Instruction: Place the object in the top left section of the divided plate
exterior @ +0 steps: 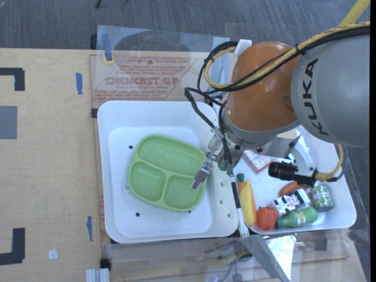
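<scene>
**Surface layout: gripper at the plate's right rim**

Pale wooden surface [47, 175] fills the left side. Two white bins stand side by side at its right end. The left bin [111, 157] carries the green divided plate [158, 154], which lies flat and slightly turned, with one wide section above two smaller ones.

The gripper [204, 174] hangs over the plate's right rim, next to the wall between the bins. Whether it is open or closed cannot be told, and no held thing can be made out. The orange-banded arm [264, 87] covers the upper part of the right bin [348, 216].

Items crowded in the right bin:
- a yellow item [247, 201] along the dividing wall;
- a red round item [267, 218] touching it;
- a green bottle [296, 218] lying flat;
- a black-and-white box [291, 202];
- a green can [322, 197];
- a red-and-white packet [255, 159] just beside the wrist.
</scene>
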{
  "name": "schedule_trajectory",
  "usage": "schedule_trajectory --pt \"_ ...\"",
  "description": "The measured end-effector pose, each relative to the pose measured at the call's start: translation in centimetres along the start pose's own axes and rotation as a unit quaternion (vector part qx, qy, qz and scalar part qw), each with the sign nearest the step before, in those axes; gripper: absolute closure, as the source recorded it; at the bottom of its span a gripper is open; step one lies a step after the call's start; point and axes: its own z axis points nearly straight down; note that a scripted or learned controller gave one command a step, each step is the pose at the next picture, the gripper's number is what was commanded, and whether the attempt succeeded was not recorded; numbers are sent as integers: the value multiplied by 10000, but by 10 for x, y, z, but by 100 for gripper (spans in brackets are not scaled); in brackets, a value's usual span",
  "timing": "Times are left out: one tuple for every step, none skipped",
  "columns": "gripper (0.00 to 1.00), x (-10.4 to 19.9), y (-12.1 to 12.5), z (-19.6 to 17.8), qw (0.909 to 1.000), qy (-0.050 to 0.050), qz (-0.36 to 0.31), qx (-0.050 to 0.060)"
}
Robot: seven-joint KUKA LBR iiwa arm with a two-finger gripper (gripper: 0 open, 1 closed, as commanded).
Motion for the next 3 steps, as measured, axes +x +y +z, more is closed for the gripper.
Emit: schedule_trajectory --pt "100 -2 1 -11 10000 -19 14 -20" --pt "0 -1 1 -10 10000 -17 12 -19" --pt "100 -3 1 -21 10000 -36 24 -40"
